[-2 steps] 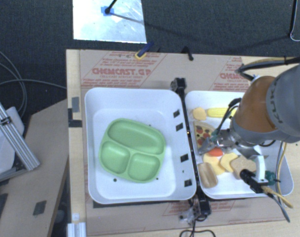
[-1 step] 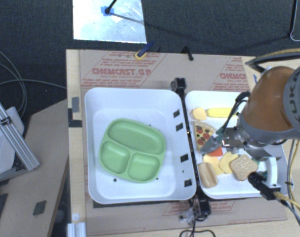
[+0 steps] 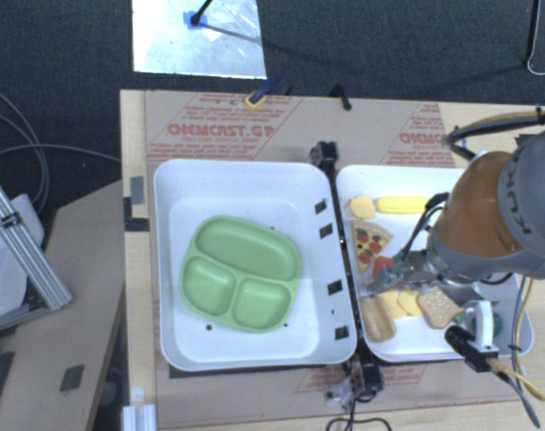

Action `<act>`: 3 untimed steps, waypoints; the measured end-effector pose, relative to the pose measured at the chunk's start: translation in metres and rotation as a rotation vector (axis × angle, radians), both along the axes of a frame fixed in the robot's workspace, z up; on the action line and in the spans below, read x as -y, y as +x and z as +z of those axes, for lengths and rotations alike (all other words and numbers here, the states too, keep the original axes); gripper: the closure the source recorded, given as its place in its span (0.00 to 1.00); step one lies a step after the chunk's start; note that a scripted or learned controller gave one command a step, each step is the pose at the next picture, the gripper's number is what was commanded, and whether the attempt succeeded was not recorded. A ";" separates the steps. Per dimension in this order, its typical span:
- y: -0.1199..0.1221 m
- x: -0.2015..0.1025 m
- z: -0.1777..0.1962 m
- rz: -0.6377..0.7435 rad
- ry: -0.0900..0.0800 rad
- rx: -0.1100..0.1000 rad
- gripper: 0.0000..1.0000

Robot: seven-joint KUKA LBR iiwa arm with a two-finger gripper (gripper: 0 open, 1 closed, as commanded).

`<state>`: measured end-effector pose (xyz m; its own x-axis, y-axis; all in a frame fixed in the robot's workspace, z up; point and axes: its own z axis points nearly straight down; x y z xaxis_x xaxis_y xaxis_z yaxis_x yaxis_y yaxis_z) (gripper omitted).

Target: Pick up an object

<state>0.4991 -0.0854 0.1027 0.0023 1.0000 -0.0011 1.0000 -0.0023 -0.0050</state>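
On the table (image 3: 209, 119), in the right bin (image 3: 443, 176), the tool (image 3: 386, 275), its grip state not discernible, should be centred over one piece, such as the pizza slice (image 3: 371, 241), before being closed and lifted straight.

Arm (image 3: 487, 214): reaching in over the right bin (image 3: 523, 344).
Gripper (image 3: 393, 272): hanging low inside that bin.

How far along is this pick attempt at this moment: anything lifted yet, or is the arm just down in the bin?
Done: the arm has reached into the right bin, with the gripper low among the toy food beside the pizza slice. In hand: nothing I can confirm held. Left: grasp and lift a piece. The green tray sits untouched in the left bin.
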 end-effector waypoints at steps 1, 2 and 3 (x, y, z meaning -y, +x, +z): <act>0.002 -0.002 0.015 0.003 0.002 0.006 1.00; 0.003 -0.002 0.025 0.004 0.002 0.009 1.00; 0.004 -0.002 0.035 0.005 0.002 0.011 1.00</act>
